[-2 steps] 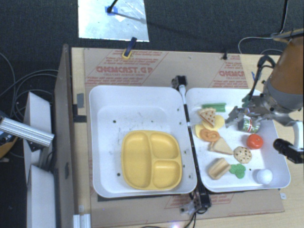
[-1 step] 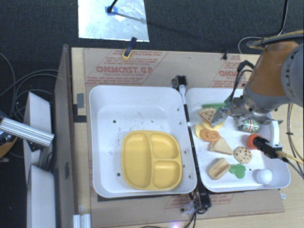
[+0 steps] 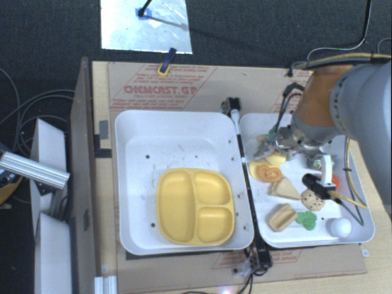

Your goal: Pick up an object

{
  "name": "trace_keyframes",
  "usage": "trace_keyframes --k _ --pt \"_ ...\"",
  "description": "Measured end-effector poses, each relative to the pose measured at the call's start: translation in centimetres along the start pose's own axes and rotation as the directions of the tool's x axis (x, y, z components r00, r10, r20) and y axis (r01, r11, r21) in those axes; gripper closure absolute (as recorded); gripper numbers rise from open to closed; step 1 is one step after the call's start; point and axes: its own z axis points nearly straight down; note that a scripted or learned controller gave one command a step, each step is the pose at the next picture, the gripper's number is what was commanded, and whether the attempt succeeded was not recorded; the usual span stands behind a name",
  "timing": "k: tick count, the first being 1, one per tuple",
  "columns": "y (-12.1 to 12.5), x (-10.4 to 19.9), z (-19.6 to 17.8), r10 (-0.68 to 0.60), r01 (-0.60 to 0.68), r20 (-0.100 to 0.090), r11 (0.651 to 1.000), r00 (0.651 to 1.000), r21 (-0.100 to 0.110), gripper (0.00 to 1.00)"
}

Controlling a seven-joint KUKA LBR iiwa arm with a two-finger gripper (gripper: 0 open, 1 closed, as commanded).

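The shiny metal gripper (image 3: 274,141) hangs low in the right white plastic bin (image 3: 355,228), just above a round orange toy food piece (image 3: 267,173); I cannot tell how its fingers stand. Below that piece a tan bread-shaped toy (image 3: 281,216) points up to the right. Behind the bins, the brown cardboard (image 3: 160,84) reads "CHEMCAST GP".

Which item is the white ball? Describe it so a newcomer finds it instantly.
Start at the right bin, the one crowded with toy food. Go to its near right corner: the white ball sits there, right of the green piece. It is the sole round, plain white item.
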Motion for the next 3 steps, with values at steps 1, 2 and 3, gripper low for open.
trace_keyframes --k 1,2,3 --pt "2.5 1.6 -0.4 -0.001 0.001 -0.001 1.000 1.000 -0.001 0.00" --pt "2.7 0.7 -0.4 0.004 -0.004 -0.001 1.000 1.000 0.000 0.00" --pt "2.8 0.8 -1.5 0.003 -0.003 -0.002 1.000 1.000 -0.002 1.00"
